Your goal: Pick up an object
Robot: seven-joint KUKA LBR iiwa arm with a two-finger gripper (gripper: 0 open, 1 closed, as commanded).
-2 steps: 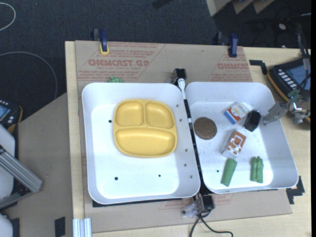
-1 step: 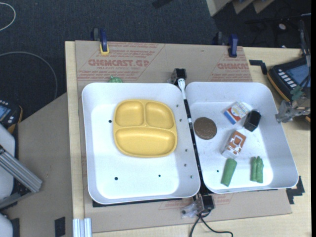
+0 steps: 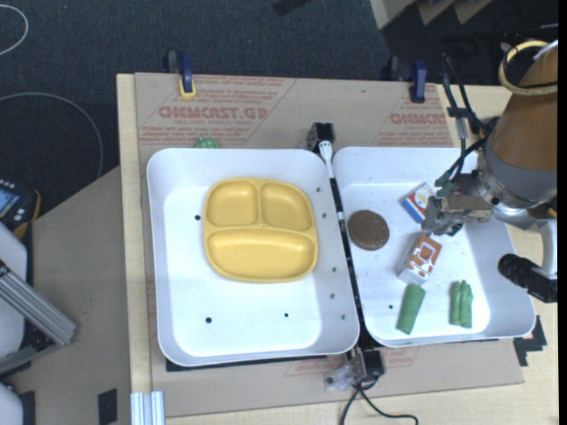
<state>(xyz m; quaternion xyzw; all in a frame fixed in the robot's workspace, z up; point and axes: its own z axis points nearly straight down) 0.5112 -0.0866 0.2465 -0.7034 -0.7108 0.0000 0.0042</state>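
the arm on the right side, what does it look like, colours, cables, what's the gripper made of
The arm is a thick rounded body, grey near the wrist with a broad orange band above it and a pale ring at the top edge. Thin black cables run down alongside it toward the wrist. The gripper is a small assembly of dull grey metal with darker parts, far narrower than the arm that carries it.

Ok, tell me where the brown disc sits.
The brown disc lies in the right bin, near its left wall, beside the orange-and-white packet.

Robotics lab: clamped bench board (image 3: 266, 104), 2 white bins (image 3: 177, 237), loose cables (image 3: 53, 104)
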